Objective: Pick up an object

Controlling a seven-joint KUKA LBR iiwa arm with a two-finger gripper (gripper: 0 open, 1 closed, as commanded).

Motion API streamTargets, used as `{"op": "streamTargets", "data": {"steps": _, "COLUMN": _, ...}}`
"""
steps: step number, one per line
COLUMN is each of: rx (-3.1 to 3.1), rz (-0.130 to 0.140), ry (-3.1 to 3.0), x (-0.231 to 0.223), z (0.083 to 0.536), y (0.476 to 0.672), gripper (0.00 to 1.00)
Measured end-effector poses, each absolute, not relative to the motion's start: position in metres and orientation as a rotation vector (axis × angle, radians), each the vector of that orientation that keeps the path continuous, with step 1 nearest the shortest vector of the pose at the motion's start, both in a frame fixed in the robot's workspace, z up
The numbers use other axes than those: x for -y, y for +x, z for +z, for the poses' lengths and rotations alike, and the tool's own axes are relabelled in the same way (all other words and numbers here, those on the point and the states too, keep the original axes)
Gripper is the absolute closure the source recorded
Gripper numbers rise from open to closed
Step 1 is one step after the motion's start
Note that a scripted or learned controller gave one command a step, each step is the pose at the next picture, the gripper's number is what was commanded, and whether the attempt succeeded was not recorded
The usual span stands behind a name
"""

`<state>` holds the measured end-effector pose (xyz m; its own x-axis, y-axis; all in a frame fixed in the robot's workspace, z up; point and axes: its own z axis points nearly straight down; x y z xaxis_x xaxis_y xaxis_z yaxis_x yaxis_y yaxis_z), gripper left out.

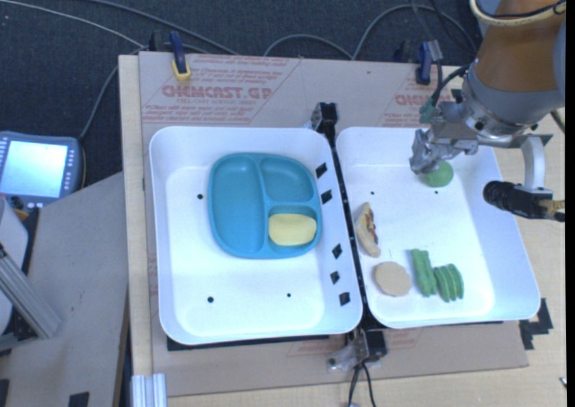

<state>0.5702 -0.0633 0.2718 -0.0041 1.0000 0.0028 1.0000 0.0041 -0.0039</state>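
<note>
Two shallow white bins sit side by side on the tabletop (225,82), which is covered by a brown sheet printed with red lettering. The left bin (180,297) holds a blue divided tray (238,203), lying toward the bin's 12 o'clock half. A yellow oval piece (293,229) rests in the tray's compartment at its 4 o'clock corner; the tray's other compartments show bare blue.

The right bin (503,261) holds four loose things. A small green round object (439,174) lies toward the bin's 12 o'clock side. A tan and reddish elongated piece (367,228) lies near the bin's 9 o'clock wall, its long axis running roughly from 12 to 6 o'clock. A tan round piece (393,278) sits at about 7 o'clock. Just beside it, toward 3 o'clock, lies a green ribbed piece (437,276) made of side-by-side strips, its long axis running roughly 11 to 5 o'clock.

The arm (521,37) reaches in from 2 o'clock, its orange band above the grey wrist, pointing down into the right bin. The gripper (431,161) is directly over the green round object, touching or nearly touching its top. Whether the gripper is open, closed, or gripping the object cannot be told from this angle.
</note>
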Motion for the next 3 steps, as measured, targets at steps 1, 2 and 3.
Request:
{"op": "streamTargets", "data": {"steps": 1, "rx": 2.223, "rz": 0.002, "ry": -2.211, "x": 0.011, "z": 0.251, "y": 0.549, "gripper": 1.00}}
{"op": "streamTargets", "data": {"steps": 2, "rx": 2.222, "rz": 0.003, "ry": -2.211, "x": -0.035, "z": 0.237, "y": 0.518, "gripper": 1.00}}
{"op": "streamTargets", "data": {"steps": 3, "rx": 2.223, "rz": 0.003, "ry": -2.212, "x": -0.080, "z": 0.222, "y": 0.501, "gripper": 1.00}}
